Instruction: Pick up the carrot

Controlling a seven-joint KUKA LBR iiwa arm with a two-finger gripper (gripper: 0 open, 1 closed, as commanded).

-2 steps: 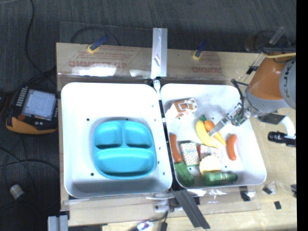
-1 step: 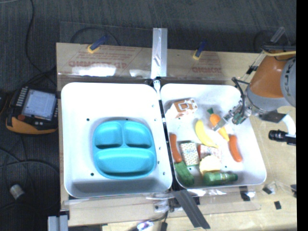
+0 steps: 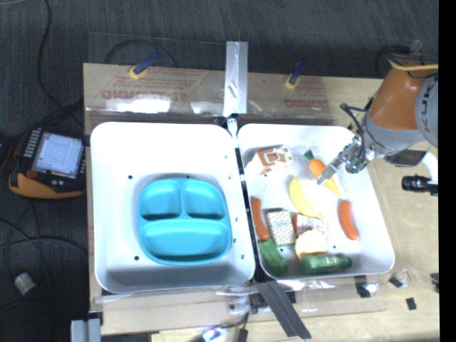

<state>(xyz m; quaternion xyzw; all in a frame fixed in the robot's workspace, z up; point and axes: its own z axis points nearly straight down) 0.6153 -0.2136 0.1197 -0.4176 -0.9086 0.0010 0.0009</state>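
The small orange carrot with a green top (image 3: 315, 165) lies unlifted in the right white bin (image 3: 377, 226), and the metal gripper (image 3: 332, 172) sits just beside it; whether it is open or closed I cannot tell.

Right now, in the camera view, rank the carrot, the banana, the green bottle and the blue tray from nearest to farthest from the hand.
From the hand:
1. carrot, just left of it, in the right bin.
2. banana, below and left.
3. green bottle, at the right bin's near edge.
4. blue tray, in the left bin.
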